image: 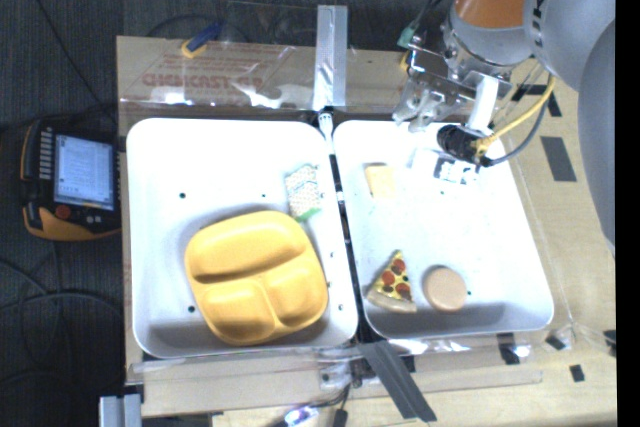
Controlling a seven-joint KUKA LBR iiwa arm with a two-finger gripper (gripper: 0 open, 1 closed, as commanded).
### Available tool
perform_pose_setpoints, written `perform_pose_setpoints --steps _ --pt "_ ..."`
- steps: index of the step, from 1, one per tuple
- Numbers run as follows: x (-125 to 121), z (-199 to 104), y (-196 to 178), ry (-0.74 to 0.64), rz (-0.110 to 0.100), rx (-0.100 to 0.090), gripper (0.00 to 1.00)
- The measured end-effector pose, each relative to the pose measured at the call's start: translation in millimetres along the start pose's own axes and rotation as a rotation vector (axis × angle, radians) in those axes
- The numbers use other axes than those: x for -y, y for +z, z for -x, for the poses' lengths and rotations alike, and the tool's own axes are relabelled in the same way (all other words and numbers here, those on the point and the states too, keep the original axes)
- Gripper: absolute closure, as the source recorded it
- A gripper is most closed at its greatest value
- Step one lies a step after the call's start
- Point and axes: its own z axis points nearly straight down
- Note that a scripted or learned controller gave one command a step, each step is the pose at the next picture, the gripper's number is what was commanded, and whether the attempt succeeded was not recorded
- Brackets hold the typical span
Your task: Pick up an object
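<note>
Yellow compartment tray [257, 274]: lies in the left bin [160, 155], well apart from the gripper [424, 109], on its view-left and toward the near edge of the table [565, 215]. Small white-and-green packet [302, 189]: same bin, just beyond the tray's far corner, beside the wall between the bins, nearer the gripper than the tray is. Pizza slice [391, 283] and round tan disc [445, 288]: side by side in the right bin [505, 245], close but apart, on the near side, well away from the gripper. Pale yellow block [379, 180]: right bin, the item closest to the gripper, a little to its view-left and nearer the camera, not touching it. Gripper: hangs over the far rim of the right bin, holding nothing visible; whether it is apart or together cannot be told.
</note>
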Motion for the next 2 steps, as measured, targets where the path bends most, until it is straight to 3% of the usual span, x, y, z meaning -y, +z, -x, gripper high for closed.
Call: perform_pose_setpoints --steps 1,2 --pt "24 43 -119 -0.054 0.004 0.001 1.0" --pt "29 4 -78 0.056 0.001 0.0 1.0"
